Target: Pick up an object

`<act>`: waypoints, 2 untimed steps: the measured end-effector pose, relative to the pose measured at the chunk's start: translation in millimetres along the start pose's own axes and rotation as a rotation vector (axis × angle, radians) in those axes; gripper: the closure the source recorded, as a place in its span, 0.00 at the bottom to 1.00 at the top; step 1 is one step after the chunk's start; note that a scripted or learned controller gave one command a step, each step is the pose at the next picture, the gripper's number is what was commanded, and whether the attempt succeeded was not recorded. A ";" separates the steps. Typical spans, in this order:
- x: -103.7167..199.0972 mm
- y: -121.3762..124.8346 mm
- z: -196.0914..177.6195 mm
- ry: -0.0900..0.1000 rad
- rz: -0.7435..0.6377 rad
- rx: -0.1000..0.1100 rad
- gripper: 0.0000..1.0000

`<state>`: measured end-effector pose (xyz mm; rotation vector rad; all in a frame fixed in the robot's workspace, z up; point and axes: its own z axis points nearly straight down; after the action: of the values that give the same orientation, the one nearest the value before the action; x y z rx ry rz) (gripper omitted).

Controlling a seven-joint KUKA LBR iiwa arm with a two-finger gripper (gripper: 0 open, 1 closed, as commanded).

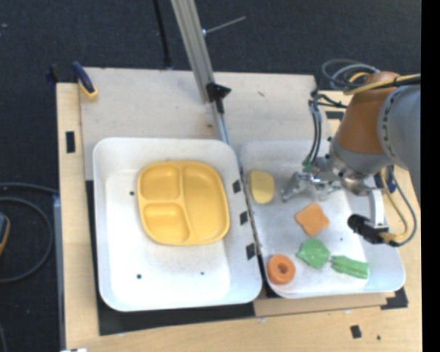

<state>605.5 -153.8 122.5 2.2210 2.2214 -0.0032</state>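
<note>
Orange block (pixel 312 218) lies in the right bin (pixel 385 281), just below the end effector (pixel 297 188). We cannot tell the end effector's state. We judge this the approach step; next, descend over one object and clench.

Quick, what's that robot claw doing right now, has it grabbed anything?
Gripper: above the right bin, beside the pale yellow piece; nothing seen held, and open or closed cannot be told.
</note>
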 end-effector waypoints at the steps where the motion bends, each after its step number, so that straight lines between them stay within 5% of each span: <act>1: -1.5 1.5 -13.8 -0.001 0.002 -0.007 1.00; 2: -4.2 2.4 -79.1 -0.001 -0.002 -0.009 1.00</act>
<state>607.9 -157.8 201.6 2.2135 2.2185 0.0060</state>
